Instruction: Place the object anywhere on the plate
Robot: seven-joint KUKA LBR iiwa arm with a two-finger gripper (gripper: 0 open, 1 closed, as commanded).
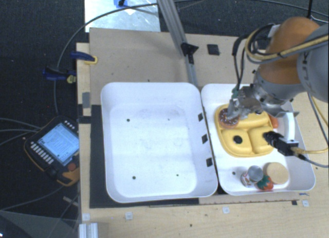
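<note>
1. The gripper (237, 109) hangs low over the far-left corner of the yellow plate (254, 147). Its tip is crowded against what lies below, and I cannot tell whether it is parted or closed.
2. The task's thing, a brown ring with a pinkish face (226, 119), sits directly under the tip and slightly toward the left bin. It lies flat in the plate's far-left corner. Being round, it has no long axis to line up with.
3. Whether the ring is gripped or merely lying beneath the tool is hidden, so the coming move turns on that contact. I judge the ring is already over the plate, so little sideways travel is needed.
4. The plate rests in the right bin (226, 178) and has two hollows.
5. Near that bin's front edge, well apart from the ring, stand a small can (251, 175), a tan disc (277, 172) and a green-red piece (264, 183). None blocks the way.
6. The left bin (149, 144) lies beside it.
</note>
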